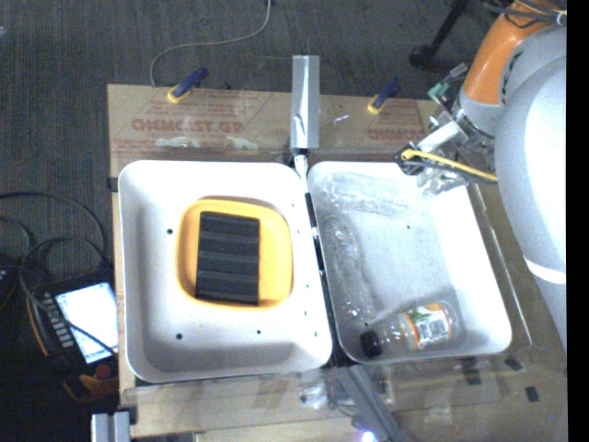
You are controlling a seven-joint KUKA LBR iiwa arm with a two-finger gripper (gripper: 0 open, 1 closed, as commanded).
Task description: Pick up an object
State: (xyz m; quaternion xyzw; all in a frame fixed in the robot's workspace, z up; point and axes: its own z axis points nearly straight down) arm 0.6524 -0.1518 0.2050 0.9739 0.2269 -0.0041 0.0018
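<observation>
A yellow block with a black ridged top (231,255) lies flat in the middle of the left bin (147,201). In the right bin (460,247), a small clear bottle (413,327) with a black cap and an orange-green label lies on its side at the front. A clear plastic item (345,256) stretches along that bin's left side, and another clear piece (363,194) lies near its back wall. My gripper (433,178) hovers over the right bin's back right corner, well away from the bottle and with nothing visibly in it.
A grey metal post (305,99) stands behind the seam between the bins. Two blue-and-yellow clamps (187,84) (383,94) hold the cardboard base at the back. The arm's large pale body (552,155) overhangs the right bin's right rim.
</observation>
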